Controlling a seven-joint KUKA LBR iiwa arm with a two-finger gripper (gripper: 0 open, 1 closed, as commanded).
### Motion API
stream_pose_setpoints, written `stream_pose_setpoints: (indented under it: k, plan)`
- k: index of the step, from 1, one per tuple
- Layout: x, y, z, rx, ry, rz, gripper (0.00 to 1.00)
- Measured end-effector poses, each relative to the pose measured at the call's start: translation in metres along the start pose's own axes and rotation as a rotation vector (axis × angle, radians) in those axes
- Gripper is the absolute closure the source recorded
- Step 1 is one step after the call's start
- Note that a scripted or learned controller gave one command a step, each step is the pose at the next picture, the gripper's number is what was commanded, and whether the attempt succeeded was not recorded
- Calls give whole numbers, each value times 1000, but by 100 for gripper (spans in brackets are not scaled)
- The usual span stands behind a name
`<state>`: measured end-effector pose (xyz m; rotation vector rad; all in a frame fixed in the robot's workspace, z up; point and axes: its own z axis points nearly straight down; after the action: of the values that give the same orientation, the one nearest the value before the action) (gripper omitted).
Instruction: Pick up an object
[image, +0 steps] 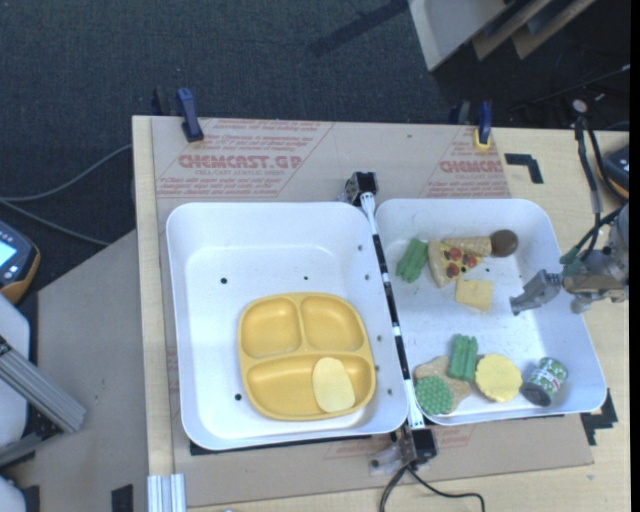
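The right bin (570, 330) holds several toy foods. A pizza slice (456, 258), a green pod (412, 259) and a brown piece (504, 241) lie at its far end. A pale yellow cheese block (475, 294) sits in the middle. A green ridged piece (462, 355), a round green-topped cookie (435, 393), a yellow disc (497, 377) and a small can (544, 379) lie near the front. My gripper (535, 292) hangs over the right bin's right side, just right of the cheese block, with nothing seen in it.
The left bin (200, 260) bears a yellow divided plate (285, 345) with a pale yellow oval (333, 384) in its front compartment. A black divider clip (361, 185) joins the bins at the back. Cables (598, 180) hang at the right edge.
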<state>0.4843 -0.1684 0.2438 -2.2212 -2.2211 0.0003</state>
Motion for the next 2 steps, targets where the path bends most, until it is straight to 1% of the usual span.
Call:
stream_pose_setpoints:
  k: [1, 2]
  plan:
    - [53, -7, 103, 9, 5, -4, 0]
    - [70, -6, 163, 4, 2, -1, 0]
